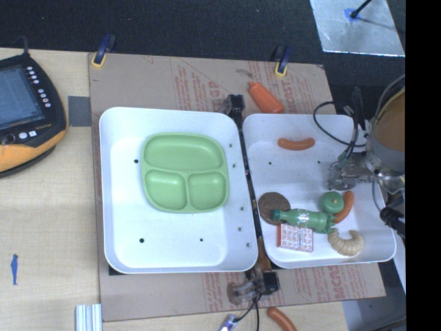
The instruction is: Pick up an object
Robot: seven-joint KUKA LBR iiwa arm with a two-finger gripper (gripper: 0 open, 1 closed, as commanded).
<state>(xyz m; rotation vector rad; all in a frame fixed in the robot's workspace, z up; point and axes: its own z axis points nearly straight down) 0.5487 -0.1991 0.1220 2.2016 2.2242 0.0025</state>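
At the frame's right edge the gripper hovers in the right bin, its grasp impossible to tell. Candidates cluster lower right: green bottle, croissant. A centred descent onto one item looks wisest.

The wooden surface carries a cardboard sheet mid-frame, two white bins on it, and a teach pendant upper left.
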